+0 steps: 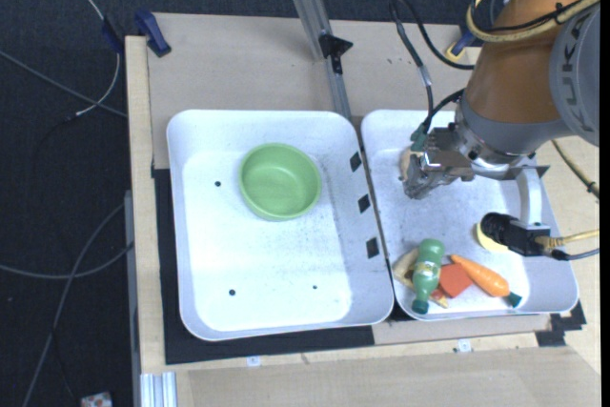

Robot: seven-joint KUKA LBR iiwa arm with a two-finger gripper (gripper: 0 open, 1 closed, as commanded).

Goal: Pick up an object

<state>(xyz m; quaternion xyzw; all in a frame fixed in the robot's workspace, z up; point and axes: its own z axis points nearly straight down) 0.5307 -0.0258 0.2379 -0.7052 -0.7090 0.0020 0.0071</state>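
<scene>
Nothing looks picked up yet. The gripper [419, 174] hangs over the right bin's [396, 214] 10 o'clock corner, and I cannot tell how far open it is. The carrot [481, 274] and green toy [426, 276] lie at 6 o'clock.

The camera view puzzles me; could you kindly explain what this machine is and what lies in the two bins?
It is a single picture from a fixed camera above the bench, looking down at a slant. The grey and orange machine is a robot arm reaching in from the right. Its gripper hangs over the right bin. The left bin holds a green bowl. Small toys lie at the right bin's near end, among them a carrot and a green toy. Nothing is visibly held.
</scene>
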